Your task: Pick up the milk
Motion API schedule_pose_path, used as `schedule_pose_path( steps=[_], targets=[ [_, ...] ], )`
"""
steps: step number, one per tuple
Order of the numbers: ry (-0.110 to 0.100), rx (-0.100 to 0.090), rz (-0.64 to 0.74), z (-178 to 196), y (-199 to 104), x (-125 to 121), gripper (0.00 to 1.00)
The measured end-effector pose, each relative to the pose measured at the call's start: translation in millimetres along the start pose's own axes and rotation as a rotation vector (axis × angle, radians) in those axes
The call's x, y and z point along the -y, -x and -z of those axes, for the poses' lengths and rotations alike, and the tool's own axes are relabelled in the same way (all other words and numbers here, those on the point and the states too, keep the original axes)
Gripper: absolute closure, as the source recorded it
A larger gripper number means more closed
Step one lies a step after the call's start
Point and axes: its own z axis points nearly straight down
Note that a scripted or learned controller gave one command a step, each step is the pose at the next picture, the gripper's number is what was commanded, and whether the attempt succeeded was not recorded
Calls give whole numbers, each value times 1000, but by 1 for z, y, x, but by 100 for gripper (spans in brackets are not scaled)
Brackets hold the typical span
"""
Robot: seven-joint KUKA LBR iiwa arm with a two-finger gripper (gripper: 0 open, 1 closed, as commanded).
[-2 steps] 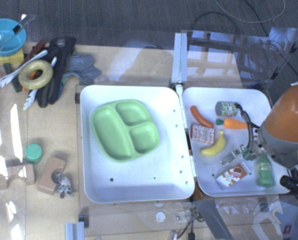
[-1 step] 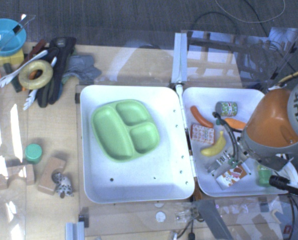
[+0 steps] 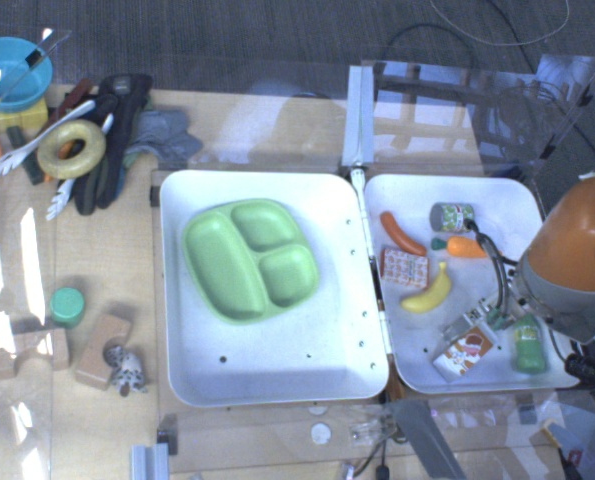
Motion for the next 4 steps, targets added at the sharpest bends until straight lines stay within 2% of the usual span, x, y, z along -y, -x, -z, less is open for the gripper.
schedule_pose_path(
  steps=[1, 2, 3, 4],
  targets=[
    [9, 7, 2, 13, 1, -4, 100],
    [9, 7, 2, 13, 1, -4, 0],
    [1, 2, 411, 1, -35, -20, 0],
    [9, 10, 410, 14, -34, -24, 100]
  ],
)
